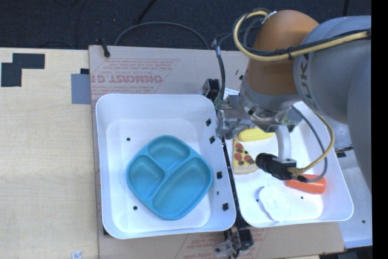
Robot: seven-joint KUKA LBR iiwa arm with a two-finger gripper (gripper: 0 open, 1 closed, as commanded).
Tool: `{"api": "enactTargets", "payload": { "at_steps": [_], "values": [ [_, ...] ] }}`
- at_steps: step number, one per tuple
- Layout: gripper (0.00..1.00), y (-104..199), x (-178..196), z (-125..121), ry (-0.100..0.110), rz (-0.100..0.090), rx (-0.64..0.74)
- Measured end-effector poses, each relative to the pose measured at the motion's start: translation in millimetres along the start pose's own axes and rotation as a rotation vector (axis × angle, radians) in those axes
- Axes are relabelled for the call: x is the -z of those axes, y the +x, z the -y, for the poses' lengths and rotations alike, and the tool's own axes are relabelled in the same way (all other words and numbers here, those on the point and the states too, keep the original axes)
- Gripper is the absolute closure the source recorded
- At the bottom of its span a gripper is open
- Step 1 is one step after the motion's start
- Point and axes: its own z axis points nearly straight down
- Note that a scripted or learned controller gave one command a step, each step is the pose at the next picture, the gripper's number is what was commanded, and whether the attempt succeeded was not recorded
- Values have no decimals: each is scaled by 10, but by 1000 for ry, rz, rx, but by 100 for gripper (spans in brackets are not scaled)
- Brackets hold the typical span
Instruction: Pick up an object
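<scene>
The right bin (339,206) holds a yellow banana-like piece (254,134), a pizza-slice toy (243,156), an orange carrot-like piece (308,184) and a white rounded object (276,203). My gripper (229,125) hangs low at the far left corner of this bin, beside the divider and just left of the yellow piece. The wrist and orange band cover most of it. Nothing can be seen between the fingers.
The left bin (115,112) carries a blue divided plate (170,176). Both bins rest on a cardboard sheet (133,76) on a pale wooden bench. The big grey arm covers the right bin's far right part.
</scene>
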Motion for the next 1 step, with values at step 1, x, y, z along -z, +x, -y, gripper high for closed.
{"api": "enactTargets", "payload": {
  "at_steps": [1],
  "values": [
    [100,521,29,65,0,0,0]
  ]
}}
